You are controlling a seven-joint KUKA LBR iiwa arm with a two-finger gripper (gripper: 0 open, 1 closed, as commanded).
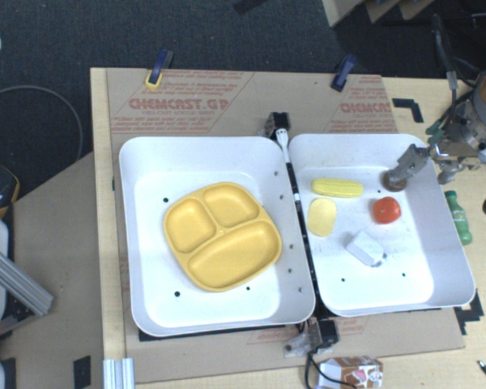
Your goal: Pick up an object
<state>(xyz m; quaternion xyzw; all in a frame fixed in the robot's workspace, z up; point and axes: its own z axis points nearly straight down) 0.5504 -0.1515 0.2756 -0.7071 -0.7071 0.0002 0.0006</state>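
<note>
In the right bin (413, 286) lie a yellow corn cob (337, 188), a pale yellow rounded piece (321, 215), a red tomato (386, 210) and a small grey-white block (364, 249). My gripper (397, 177) reaches in from the right over the bin's upper right part. It hangs just above and to the right of the tomato, apart from it. Nothing shows between its fingers.
The left bin (146, 298) holds a yellow three-compartment plate (221, 235). A green object (458, 215) lies on the bench just outside the right bin's right rim. Clamps (154, 78) sit at the board's far edge. A black divider strip (296, 209) runs between the bins.
</note>
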